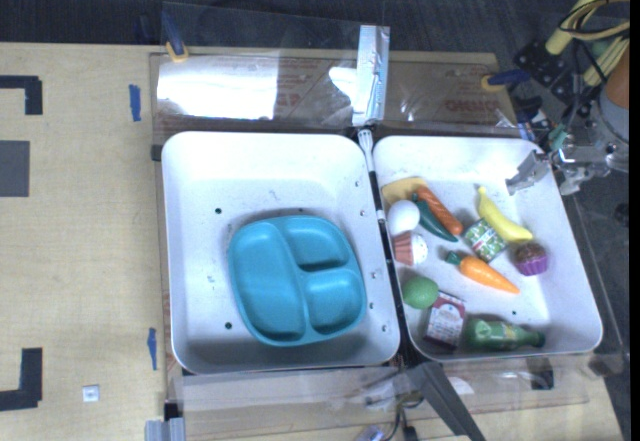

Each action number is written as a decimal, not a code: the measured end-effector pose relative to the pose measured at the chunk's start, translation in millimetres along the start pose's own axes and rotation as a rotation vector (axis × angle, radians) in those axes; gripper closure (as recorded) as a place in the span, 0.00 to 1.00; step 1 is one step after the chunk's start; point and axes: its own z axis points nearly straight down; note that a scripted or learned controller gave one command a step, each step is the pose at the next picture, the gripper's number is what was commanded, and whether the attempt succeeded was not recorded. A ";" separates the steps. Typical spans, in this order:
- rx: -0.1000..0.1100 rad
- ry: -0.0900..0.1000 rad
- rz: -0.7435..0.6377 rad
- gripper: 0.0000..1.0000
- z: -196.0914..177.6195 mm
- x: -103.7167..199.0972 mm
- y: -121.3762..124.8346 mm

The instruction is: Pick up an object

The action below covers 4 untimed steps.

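Camera view shows the hand (535, 172), grip state unclear, above the right bin's (580, 304) far corner, near the banana (502, 218).

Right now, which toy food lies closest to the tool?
The yellow banana, lying in the right bin's upper right part; the tool sits just above it, while the other foods lie farther away.

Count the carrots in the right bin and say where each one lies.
2. One carrot lies near the right bin's middle, beside the small can. The other carrot lies further back and left, by the egg. The clutter could hide more.
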 end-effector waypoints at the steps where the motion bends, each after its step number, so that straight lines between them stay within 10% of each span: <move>1: -0.006 0.006 -0.246 0.00 91.4 8.4 21.0; 2: -0.006 0.002 -0.246 1.00 84.1 7.8 22.0; 3: -0.010 -0.001 -0.203 1.00 -21.2 107.9 0.9; 4: -0.004 -0.003 -0.114 1.00 -49.7 87.2 -10.0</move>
